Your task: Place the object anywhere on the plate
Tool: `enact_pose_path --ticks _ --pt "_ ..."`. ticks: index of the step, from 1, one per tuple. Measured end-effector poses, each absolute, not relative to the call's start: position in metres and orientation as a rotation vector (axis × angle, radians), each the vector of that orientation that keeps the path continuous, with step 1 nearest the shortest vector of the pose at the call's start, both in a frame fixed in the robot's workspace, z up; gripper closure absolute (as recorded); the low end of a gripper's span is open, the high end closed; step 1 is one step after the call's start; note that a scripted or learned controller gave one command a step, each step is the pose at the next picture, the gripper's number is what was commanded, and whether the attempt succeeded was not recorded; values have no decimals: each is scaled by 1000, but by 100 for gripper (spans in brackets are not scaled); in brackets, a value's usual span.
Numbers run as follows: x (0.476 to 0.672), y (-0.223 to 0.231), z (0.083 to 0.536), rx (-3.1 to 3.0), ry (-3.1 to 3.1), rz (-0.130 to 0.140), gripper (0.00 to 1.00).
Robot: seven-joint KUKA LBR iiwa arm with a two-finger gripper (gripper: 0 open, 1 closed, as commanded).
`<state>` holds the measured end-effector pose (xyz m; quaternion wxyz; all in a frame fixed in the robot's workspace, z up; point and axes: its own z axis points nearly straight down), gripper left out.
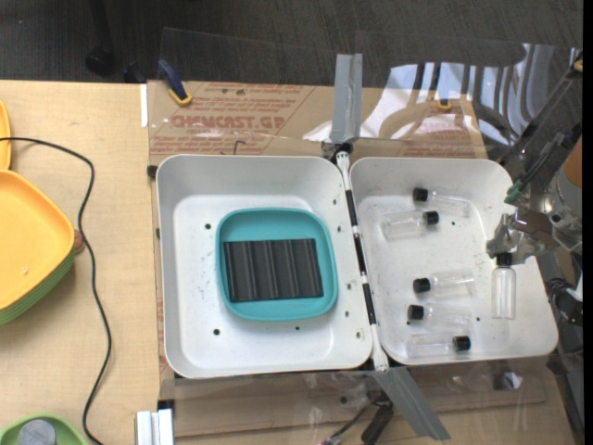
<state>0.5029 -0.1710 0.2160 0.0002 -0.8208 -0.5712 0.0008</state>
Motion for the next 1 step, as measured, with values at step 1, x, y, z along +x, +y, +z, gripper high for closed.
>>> enact_pose_path --ticks 1 --pt "503 -171 216 -2578 -1795 3 0"
